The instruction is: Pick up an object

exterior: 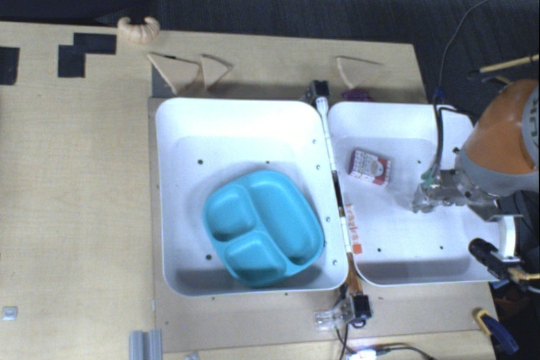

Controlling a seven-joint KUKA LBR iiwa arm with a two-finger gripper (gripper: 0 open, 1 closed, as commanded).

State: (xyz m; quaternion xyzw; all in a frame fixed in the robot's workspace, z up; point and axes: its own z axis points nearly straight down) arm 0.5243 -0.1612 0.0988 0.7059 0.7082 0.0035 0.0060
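Wooden bench (76,206), two white bins. Small red packet (369,167) lies flat just left of the gripper (424,200); grip state can't be told. Judged light, thin, slippery; best pinched across short edges.

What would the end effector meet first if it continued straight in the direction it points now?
The end effector points down into the right bin. It would probably meet the bin's bare white floor first. The small red packet lies to its left, apart from that line, though depth is unclear.
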